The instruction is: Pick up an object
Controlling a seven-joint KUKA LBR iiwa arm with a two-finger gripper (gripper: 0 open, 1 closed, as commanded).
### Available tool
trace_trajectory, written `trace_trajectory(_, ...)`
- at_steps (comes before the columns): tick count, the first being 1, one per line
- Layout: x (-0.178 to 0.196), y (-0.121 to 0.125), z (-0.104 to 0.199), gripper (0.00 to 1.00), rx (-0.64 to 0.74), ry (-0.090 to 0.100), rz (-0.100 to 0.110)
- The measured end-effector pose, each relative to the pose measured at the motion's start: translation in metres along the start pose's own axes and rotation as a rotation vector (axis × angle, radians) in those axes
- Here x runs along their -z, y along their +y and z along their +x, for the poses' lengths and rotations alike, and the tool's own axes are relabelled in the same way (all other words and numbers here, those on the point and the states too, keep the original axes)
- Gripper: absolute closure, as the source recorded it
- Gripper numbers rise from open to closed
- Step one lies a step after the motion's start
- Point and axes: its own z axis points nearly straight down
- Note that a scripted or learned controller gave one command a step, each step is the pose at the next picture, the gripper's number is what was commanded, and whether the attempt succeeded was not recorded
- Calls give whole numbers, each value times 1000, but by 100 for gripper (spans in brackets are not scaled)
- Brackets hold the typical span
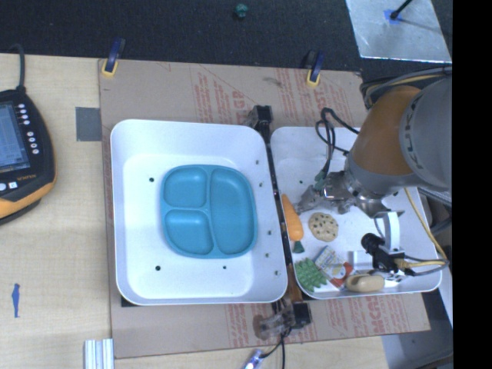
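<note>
The right bin (296, 146) holds an orange carrot (291, 217) along its left wall, a round cookie (324, 226) beside it, a green leafy toy (310, 273), a small printed packet (333, 263) and a tan bread-like piece (364, 284) at the front. My gripper (323, 193) hangs low over the middle of this bin, just behind the cookie and right of the carrot. The grey arm with its orange band (388, 133) covers the bin's right back part. Nothing is visibly held.
The left bin (131, 275) holds a blue divided plate (208, 210). A black clamp (263, 116) sits at the back between the bins. A teach pendant (19, 148) lies at the far left. Cables (392, 260) trail over the right bin's front right.
</note>
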Motion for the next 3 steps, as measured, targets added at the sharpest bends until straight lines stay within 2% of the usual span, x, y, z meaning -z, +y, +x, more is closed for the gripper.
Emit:
trace_trajectory(1,1,84,-70,0,-1,1,-1)
trace_trajectory(2,0,96,-7,0,1,2,0)
trace_trajectory(3,102,97,31,0,1,2,-3)
